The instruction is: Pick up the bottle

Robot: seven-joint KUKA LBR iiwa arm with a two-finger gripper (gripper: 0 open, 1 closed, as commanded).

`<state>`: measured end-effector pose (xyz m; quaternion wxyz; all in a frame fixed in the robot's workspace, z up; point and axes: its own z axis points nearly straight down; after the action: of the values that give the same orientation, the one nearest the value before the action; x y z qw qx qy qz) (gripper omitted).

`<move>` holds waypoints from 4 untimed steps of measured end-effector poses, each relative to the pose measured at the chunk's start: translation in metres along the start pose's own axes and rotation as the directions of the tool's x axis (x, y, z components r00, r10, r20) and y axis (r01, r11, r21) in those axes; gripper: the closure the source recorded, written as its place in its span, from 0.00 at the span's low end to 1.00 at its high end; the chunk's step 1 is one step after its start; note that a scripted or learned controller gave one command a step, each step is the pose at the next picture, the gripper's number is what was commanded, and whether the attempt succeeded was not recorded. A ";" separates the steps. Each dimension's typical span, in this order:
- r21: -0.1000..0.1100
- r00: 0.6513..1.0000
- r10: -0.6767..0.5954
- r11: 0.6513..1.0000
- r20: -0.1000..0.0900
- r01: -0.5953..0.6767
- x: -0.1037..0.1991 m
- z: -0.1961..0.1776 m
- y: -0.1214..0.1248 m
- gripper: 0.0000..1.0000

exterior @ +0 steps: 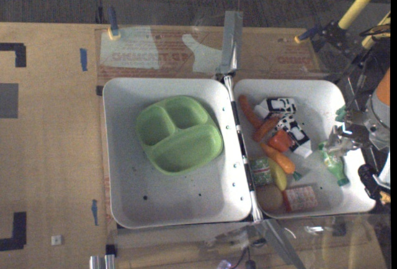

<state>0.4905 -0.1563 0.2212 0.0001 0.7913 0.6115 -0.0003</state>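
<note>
The bottle (335, 167) is small, green and translucent. It lies tilted near the right wall of the right bin (322, 89). My gripper (343, 139) hangs directly over the bottle's upper end, at the bin's right side, and seems to touch or nearly touch it. The grey wrist and orange band come in from the right edge. From this angle I cannot make out whether the bottle is between the jaws.
The right bin's left half is crowded: carrots (250, 110), black-and-white cartons (281, 105), a red pepper (279, 140), a green can (260, 170), a potato (270, 198) and a red packet (302, 198). The left bin (124, 187) holds a green divided plate (180, 133).
</note>
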 end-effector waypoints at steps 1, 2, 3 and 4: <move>-0.001 1.000 -0.003 1.000 0.002 0.003 0.001 -0.010 0.001 1.00; -0.001 1.000 -0.003 1.000 0.002 0.003 0.001 -0.010 0.001 0.00; -0.028 0.999 -0.037 0.999 0.000 0.037 -0.013 0.113 0.047 0.00; -0.023 0.999 -0.037 0.999 0.002 0.037 -0.014 0.103 0.046 1.00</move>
<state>0.5312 -0.1816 0.1186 0.0097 0.7799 0.6258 0.0063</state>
